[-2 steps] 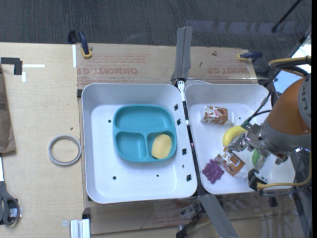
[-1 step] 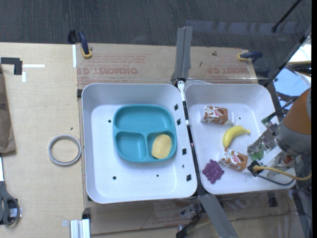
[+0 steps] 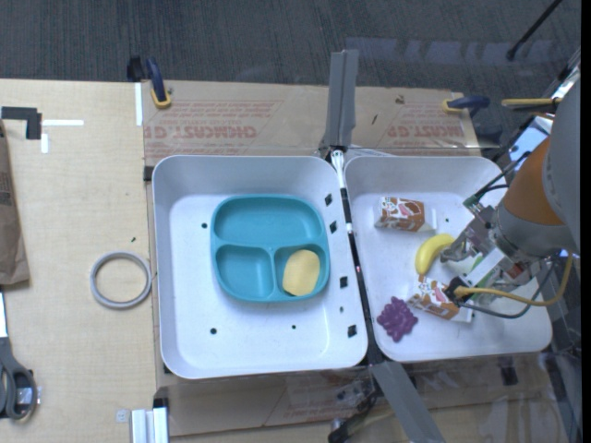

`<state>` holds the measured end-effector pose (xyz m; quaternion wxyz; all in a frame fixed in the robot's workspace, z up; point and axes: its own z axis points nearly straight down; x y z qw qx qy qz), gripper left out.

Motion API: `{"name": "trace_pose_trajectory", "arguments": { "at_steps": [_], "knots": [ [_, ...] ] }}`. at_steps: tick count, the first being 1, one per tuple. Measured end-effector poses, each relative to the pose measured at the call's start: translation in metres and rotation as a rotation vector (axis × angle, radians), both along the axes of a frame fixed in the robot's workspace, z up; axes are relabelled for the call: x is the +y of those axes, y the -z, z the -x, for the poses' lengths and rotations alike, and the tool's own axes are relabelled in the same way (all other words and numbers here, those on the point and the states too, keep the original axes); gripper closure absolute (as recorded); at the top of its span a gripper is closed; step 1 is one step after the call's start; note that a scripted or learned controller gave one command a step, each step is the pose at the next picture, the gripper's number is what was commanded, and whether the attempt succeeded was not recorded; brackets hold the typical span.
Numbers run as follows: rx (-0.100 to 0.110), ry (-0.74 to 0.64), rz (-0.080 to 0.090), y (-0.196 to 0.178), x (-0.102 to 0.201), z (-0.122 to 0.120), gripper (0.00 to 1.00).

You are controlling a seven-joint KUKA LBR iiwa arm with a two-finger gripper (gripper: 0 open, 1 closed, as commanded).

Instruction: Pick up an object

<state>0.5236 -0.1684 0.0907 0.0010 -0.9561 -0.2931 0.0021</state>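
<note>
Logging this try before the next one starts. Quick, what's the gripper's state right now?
Gripper: low over the right bin, beside the banana; whether it is open, shut or holding anything cannot be told.

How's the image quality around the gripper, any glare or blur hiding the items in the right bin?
Camera view: lighting is even and soft, with faint shadows; no strong glare on the right bin. The banana, purple grapes and snack packet read clearly. The gripper area is cluttered by cables and slightly soft, so finger detail is hard to tell.
</note>
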Motion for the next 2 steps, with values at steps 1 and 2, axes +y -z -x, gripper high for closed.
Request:
{"name": "trace_pose_trajectory", "arguments": {
  "at_steps": [1, 2],
  "knots": [
    [-0.001, -0.227, 0.0, -0.136, -0.048, 0.001, 0.0],
    [0.002, 0.084, -0.001, -0.024, -0.038, 0.022, 0.0]
  ]
}}
